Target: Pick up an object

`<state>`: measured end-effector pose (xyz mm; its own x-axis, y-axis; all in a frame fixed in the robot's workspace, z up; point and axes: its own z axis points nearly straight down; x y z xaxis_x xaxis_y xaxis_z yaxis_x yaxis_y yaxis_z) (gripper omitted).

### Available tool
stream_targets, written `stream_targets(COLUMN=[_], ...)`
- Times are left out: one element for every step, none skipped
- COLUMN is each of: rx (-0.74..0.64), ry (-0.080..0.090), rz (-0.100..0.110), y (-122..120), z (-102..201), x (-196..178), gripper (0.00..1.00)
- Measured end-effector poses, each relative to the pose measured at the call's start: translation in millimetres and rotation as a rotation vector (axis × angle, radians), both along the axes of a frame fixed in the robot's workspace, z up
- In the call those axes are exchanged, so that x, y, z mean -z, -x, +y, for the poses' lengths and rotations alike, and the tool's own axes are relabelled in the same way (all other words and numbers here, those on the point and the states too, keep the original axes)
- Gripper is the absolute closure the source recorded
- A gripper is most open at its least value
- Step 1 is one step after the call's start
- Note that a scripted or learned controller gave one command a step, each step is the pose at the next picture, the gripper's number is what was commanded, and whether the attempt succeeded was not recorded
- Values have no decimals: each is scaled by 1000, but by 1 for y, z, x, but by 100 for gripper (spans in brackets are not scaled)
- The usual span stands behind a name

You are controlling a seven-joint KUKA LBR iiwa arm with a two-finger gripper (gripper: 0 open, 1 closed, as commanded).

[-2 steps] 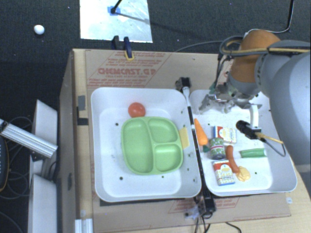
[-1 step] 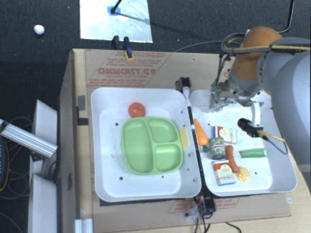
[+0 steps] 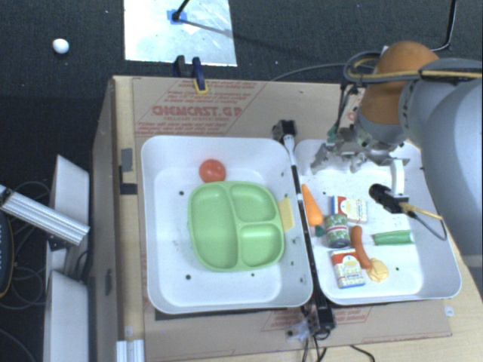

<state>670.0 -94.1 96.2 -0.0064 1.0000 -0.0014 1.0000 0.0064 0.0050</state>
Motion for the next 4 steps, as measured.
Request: stream_targets(rx=[2, 0, 0, 2], ry=[-1, 0, 0, -1], rz=[4, 0, 0, 3], y=[1, 0, 0, 1], z=[5, 5, 5, 5], x=[11, 0, 0, 11], gripper=[0, 100, 0, 0])
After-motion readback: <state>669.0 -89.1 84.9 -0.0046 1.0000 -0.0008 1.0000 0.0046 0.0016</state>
